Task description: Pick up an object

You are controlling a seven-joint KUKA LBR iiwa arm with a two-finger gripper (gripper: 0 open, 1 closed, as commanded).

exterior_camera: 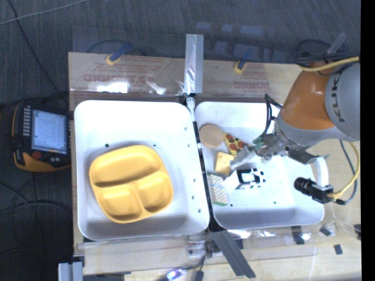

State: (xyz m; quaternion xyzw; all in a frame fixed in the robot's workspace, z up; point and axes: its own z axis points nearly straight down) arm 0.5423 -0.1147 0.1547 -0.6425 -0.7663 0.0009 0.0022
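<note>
In the right bin (275, 212), several small objects lie along the left side: a tan round piece (211, 135), a red and yellow patterned item (235, 143), a yellow block (222, 162) and a green-white patterned item (217, 189). My gripper (249, 177) hangs low over the bin floor just right of the yellow block. It is open, and only white floor shows between its dark fingers. The grey arm with its orange band (307, 104) reaches in from the right.
The left bin (88, 119) holds a yellow compartment tray (130, 182). A ridge (199, 157) divides the two bins. A black cable and connector (310, 187) hang by the right bin's right wall. A handheld pendant (41, 134) lies off the bench at left.
</note>
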